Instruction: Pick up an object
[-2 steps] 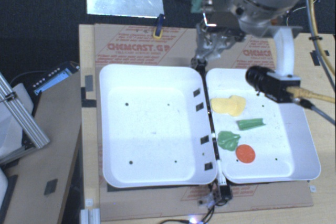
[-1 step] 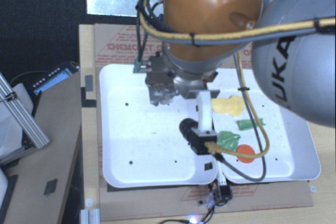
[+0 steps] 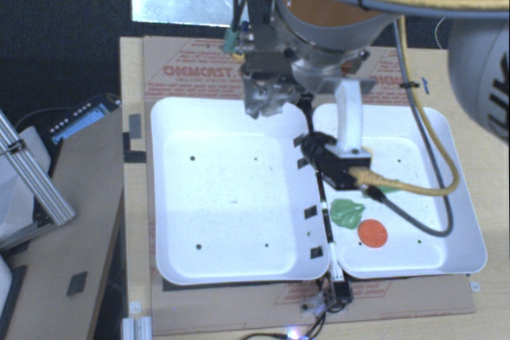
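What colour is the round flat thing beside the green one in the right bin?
The round thing is orange-red, seen best in the camera view.

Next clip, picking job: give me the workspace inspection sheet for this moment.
Surface: two white bins, left bin and right bin, side by side on printed cardboard.
Job's things: green piece and orange-red disc, close together in the right bin's near left corner.
Clutter: nothing seen.
Grippers: hand over the left bin's far right corner, away from both things; open or shut cannot be told.
Cables: yellow cable loops over the right bin.
Surroundings: metal rail and blue-edged device left of the bench.
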`<action>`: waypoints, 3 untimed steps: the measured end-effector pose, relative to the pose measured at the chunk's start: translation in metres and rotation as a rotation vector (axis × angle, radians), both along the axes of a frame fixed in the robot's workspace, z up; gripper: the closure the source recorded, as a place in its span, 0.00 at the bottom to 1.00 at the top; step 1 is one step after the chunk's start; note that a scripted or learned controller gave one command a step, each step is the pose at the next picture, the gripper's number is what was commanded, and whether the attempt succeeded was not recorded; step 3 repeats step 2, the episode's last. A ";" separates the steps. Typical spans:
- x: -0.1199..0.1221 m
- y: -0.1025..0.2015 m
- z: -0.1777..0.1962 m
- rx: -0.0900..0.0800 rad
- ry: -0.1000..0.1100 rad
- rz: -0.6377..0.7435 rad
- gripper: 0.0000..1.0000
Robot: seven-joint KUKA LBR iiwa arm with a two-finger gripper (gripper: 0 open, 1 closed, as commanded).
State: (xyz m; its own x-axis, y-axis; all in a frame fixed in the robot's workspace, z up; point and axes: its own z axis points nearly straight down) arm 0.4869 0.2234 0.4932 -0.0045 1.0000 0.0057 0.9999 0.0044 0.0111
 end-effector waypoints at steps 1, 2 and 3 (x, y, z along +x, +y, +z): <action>-0.001 -0.009 0.045 -0.002 0.005 -0.003 1.00; 0.000 -0.089 0.042 -0.006 0.009 -0.011 1.00; 0.000 -0.089 0.042 -0.006 0.009 -0.011 1.00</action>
